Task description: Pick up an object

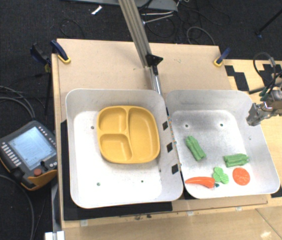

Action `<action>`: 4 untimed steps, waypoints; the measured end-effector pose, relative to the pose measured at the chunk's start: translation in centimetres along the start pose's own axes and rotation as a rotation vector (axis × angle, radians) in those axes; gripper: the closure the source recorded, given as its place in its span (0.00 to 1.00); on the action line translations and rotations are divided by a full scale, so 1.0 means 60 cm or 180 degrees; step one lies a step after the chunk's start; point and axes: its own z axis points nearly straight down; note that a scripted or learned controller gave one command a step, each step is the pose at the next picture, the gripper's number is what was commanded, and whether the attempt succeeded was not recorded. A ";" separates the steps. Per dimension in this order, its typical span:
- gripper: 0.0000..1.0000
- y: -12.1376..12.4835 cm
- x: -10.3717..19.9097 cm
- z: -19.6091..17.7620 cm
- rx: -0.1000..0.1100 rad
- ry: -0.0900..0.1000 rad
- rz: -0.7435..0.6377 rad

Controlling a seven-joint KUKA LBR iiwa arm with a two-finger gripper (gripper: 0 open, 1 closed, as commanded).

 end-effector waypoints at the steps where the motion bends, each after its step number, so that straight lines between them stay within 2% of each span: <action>1: 1.00 0.018 0.092 0.021 0.0016 0.0010 -0.0016; 2: 1.00 0.042 0.187 0.035 0.0018 0.0014 -0.0019; 4: 1.00 0.046 0.372 0.011 0.0013 0.0012 -0.0019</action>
